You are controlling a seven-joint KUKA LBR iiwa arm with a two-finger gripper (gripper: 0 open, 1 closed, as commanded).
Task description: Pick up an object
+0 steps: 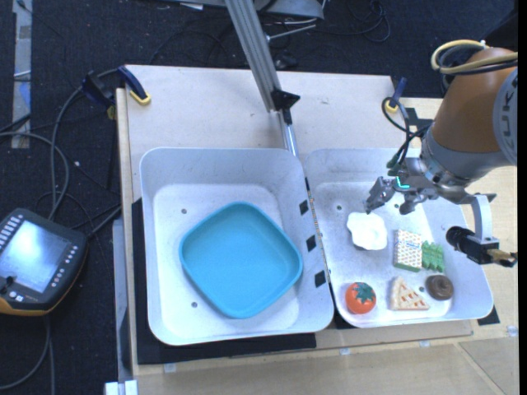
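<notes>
Closest to the camera, along the near edge of the right bin, there's a little row of toy food: a tomato at about 7 o'clock in the bin, a pizza-slice-looking wedge just to its right, and a small brown donut at roughly 5 o'clock. Just behind those sit a pale waffle-like block and a green bumpy piece, side by side and touching or nearly so. A white lumpy thing lies near the bin's middle, a bit toward 9 o'clock of the block.

Over in the left bin there's a light blue square dish, sitting slightly turned, taking up most of the floor.

The claw hangs just past the white lump, around 12 o'clock from it, apart from it as far as the view shows. Its fingers look spread somewhat with nothing between them. The grey-and-orange arm comes in from 3 o'clock.

Farther back on the table a slanted metal pole rises from between the bins, and a teach pendant lies on the dark floor at 9 o'clock.
</notes>
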